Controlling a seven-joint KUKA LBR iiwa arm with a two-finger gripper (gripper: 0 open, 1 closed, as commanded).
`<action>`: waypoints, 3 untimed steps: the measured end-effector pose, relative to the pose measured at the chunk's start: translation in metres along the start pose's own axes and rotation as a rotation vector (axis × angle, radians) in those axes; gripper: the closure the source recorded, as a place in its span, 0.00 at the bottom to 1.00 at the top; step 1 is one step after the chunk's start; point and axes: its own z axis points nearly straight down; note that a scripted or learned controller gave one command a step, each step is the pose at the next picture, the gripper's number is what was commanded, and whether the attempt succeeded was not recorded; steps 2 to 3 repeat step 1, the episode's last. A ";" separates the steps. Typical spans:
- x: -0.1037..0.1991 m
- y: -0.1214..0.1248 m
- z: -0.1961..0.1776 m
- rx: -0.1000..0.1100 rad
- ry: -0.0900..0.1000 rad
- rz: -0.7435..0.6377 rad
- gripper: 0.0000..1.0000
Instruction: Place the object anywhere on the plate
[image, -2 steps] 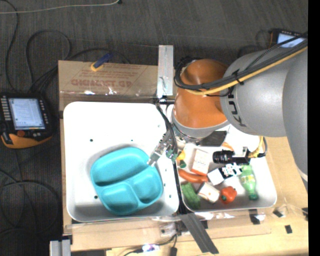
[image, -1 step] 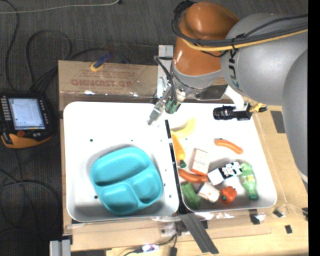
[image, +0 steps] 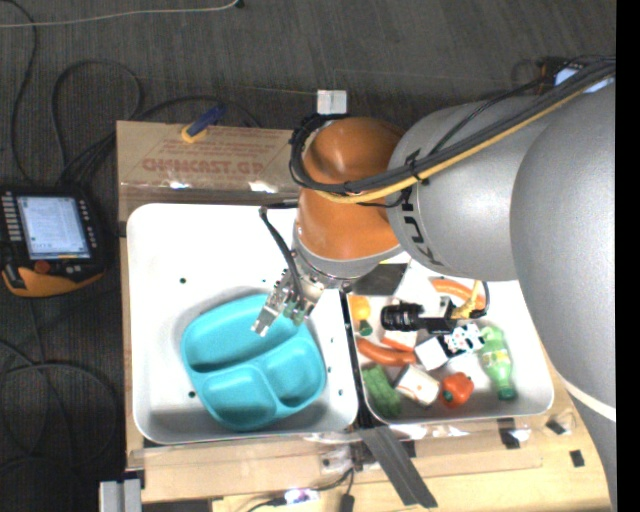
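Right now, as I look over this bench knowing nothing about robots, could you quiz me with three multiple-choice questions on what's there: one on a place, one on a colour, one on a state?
1. Where does the plate lie?
A. In the left bin
B. In the right bin
C. On the floor

2. What colour is the plate?
A. Red
B. Turquoise blue
C. Yellow

3. Where is the gripper at this moment?
A. Down among the toys
B. Above the plate's upper rim
C. Outside both bins

Answers: 1 A, the plate sits on the left bin's white floor. 2 B, it is plainly turquoise, with divided compartments. 3 B, the fingertips hang over the plate's upper edge, left of the toy pile.
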 end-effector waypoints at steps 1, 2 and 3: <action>0.066 0.019 -0.031 0.000 -0.001 0.156 1.00; 0.066 0.019 -0.031 0.000 -0.001 0.156 1.00; 0.066 0.019 -0.031 0.000 -0.001 0.156 1.00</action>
